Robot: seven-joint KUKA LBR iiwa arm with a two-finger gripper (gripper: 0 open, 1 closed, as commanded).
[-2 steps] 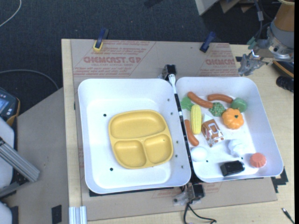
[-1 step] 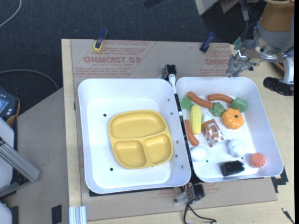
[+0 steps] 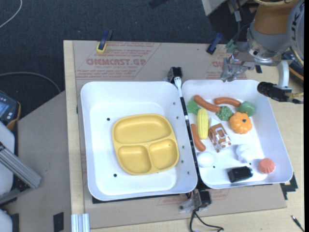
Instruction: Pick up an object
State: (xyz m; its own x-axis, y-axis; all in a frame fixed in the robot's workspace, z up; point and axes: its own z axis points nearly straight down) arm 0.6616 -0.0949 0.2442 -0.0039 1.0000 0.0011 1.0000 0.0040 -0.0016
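Note:
The right bin [image 3: 277, 129] holds several toy foods. Among them are two sausages [image 3: 206, 103] [image 3: 227, 100], a yellow corn cob [image 3: 202, 123], a broccoli piece [image 3: 224, 113], an orange pumpkin [image 3: 240, 123] and a green pepper [image 3: 247, 108]. Nearer the front lie a brown-and-white box [image 3: 219, 137], a third sausage [image 3: 197, 137], a white egg [image 3: 206, 159], a black block [image 3: 239, 174] and a reddish round fruit [image 3: 266, 166]. My gripper [image 3: 232, 73] hangs over the bin's back rim, above and behind the sausages, with nothing seen in it.
The left bin [image 3: 94, 129] holds a yellow three-compartment plate [image 3: 144, 143]. A black divider strip [image 3: 183, 110] runs between the bins. Clamps sit at the board's back edge [image 3: 102, 41] [image 3: 214, 43]. A black cylinder [image 3: 273, 90] juts in at the right.

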